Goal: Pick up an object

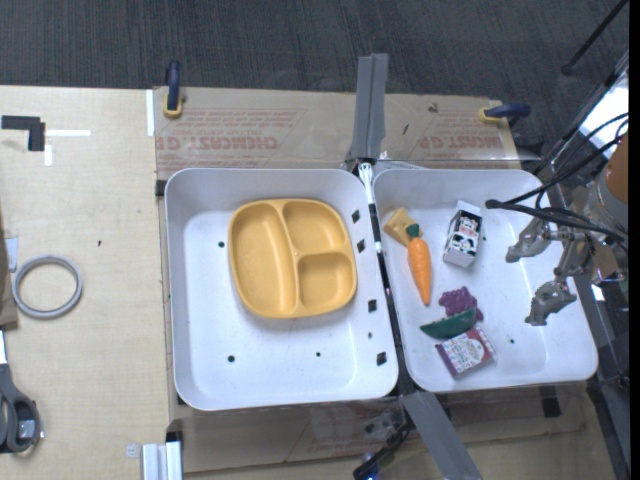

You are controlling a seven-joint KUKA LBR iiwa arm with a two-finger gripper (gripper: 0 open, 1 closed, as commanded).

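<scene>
Several small objects lie in the right-hand white bin, any of which could be picked up. A toy carrot lies lengthwise near the bin's left wall, its leafy end touching a yellow wedge of toy cheese just above it. To the right of the carrot, a small white milk carton with black markings stands near the back of the bin. Below the carrot sits a bunch of purple grapes, with a dark green pea pod lying just under it. Nearest the front edge lies a small red and white packet, tilted.

The pincer hangs over the right side of this bin, well apart from all the objects. Its two grey fingers are spread apart, and nothing sits between them. Black cables run from the arm at the right edge.

The left-hand white bin holds a yellow divided plate with three compartments. On the wooden bench to the left lies a grey ring of tape.
</scene>
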